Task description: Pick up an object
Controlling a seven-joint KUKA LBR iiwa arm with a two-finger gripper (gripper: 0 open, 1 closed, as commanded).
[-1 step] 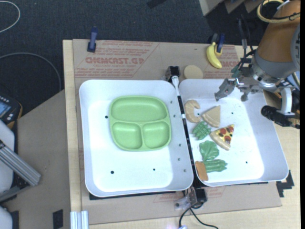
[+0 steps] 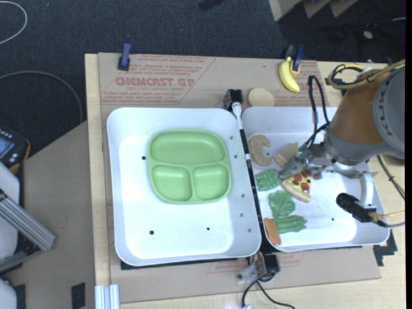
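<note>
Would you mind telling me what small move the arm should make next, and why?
Probably a short straight descent onto the pizza slice. The tool sits low in the right bin, right at that slice's upper edge, with green toy pieces crowded just left, so sideways travel risks nudging them.

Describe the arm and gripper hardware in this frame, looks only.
The arm is a thick, rounded grey casing with a broad orange band above the wrist. Black cables loop along its left side. The gripper is a small metallic grey assembly. A black cylindrical part juts out below the wrist.
</note>
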